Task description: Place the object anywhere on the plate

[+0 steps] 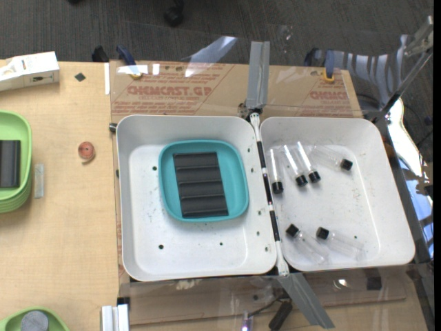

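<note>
How the end effector stands, apart or together, cannot be told. The task's things, clear vials (pixel 298 163) with black caps, lie in the right bin (pixel 372 205), a shallow white tray with rounded corners and a speckled floor. Three lie side by side near its upper left, caps toward the camera. A fourth (pixel 337 160) lies a little to their right, and two more (pixel 306 234) lie near the front. Their glassy bodies are hard to make out against the white, so mostly the caps mark them. The teal plate (pixel 169 185), a smooth rounded square with a raised rim, sits in the left bin (pixel 138 240), well apart from the vials. A dark grey ribbed block (pixel 200 183) covers much of its middle. Behind the bins lies a brown sheet (pixel 179 92) with red lettering under glare. On the wooden worktop (pixel 62 254) a small reddish disc (pixel 85 150) lies alone. A stack of green trays (pixel 17 185) is cut off by the left edge.
</note>
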Controlling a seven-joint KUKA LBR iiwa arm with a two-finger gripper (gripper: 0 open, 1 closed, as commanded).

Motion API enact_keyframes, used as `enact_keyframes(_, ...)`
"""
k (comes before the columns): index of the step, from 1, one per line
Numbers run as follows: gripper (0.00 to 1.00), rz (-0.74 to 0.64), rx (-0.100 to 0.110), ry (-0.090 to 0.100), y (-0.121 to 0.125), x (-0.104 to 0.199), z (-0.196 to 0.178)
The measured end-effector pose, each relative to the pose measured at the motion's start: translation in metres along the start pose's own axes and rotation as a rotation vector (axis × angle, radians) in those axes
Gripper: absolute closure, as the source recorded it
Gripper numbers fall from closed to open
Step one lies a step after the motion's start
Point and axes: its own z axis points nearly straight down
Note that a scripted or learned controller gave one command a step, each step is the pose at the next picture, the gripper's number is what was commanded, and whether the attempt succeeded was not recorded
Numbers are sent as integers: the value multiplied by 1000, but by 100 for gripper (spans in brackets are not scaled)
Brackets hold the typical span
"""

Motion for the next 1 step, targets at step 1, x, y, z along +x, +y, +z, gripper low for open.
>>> enact_keyframes(1, 0, 73, 1, 0, -1, 7, 1)
